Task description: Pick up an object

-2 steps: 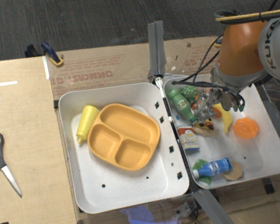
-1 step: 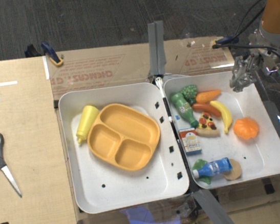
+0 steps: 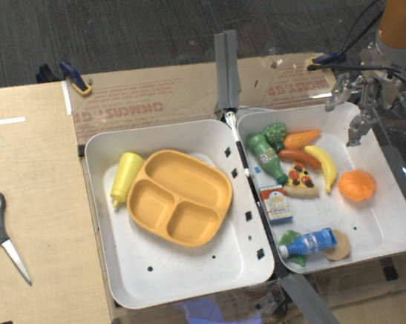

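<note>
The tool point(image 3: 357, 110) hangs over the upper right rim of the right bin point(image 3: 394, 175), its two fingers spread apart with nothing between them. Nearest it in that bin lie one orange fruit point(image 3: 356, 185), one banana point(image 3: 325, 166) and one carrot point(image 3: 302, 138); bare white floor shows around the orange. Further left are one broccoli point(image 3: 275, 134), one green bottle point(image 3: 265, 155), one pizza slice point(image 3: 300, 181), one small carton point(image 3: 276, 205) and one blue bottle point(image 3: 313, 242), crowded toward the shared edge. The left bin point(image 3: 120, 266) holds one divided orange plate point(image 3: 180, 196) and one yellow bottle point(image 3: 126, 177). One pair of scissors point(image 3: 0, 231) lies on the desk point(image 3: 41, 292).
</note>
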